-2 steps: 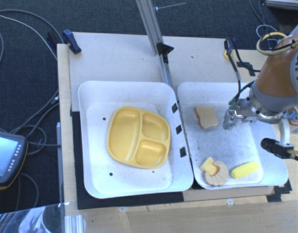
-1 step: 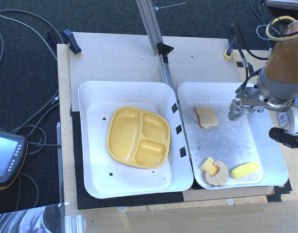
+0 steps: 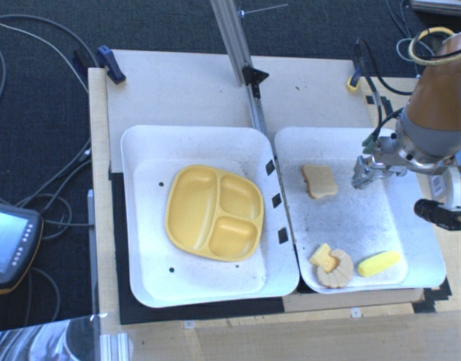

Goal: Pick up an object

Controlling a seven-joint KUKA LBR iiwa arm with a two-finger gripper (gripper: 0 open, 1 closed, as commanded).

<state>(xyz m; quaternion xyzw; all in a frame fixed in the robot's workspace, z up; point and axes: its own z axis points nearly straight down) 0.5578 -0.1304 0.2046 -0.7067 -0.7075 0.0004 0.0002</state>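
1. Camera view is showing the bench from above, and it is carrying two shallow white bins side by side.
2. The left bin is holding one yellow plate with three compartments; the plate is lying flat near the middle of the bin, a little tilted.
3. The right bin is holding the small things, and the arm is reaching over its upper right part from the right edge of the view.
4. The gripper is hanging over the upper part of the right bin, just right of the bread slice; I cannot tell whether the pincer is spread or pressed together, and nothing is showing between it.
5. The bread slice, light brown, is lying flat in the upper left part of the right bin, apart from the gripper.
6. The round biscuit is lying near the front wall of the right bin, and the yellow cheese piece is touching it on the upper left side.
7. The corn cob, yellow, is lying just right of the biscuit, also near the front wall, well apart from the gripper.
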